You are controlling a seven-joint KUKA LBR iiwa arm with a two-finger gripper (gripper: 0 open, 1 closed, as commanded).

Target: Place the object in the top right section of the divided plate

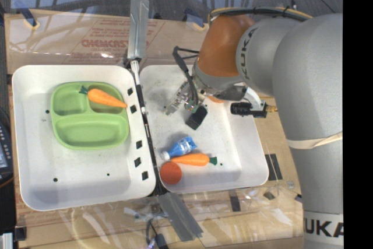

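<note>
While the grey arm with its orange band (pixel 224 46) reaches in over the right-hand shallow white bin (pixel 247 143), the two-finger gripper (pixel 185 103) hangs above that bin's upper middle, and whether its jaws are spread or closed I cannot tell. Over in the left-hand shallow white bin (pixel 35 143) sits a light green divided plastic plate (pixel 87 132), and an orange toy carrot with a green top (pixel 105 98) lies across its top right section, with its tip reaching over the plate's right rim. Near the front of the right bin lie a small blue-and-white bottle (pixel 179 147), a second orange toy carrot (pixel 192 160) just beside it, and an orange-red ball (pixel 171 172) touching that carrot's tip.
</note>
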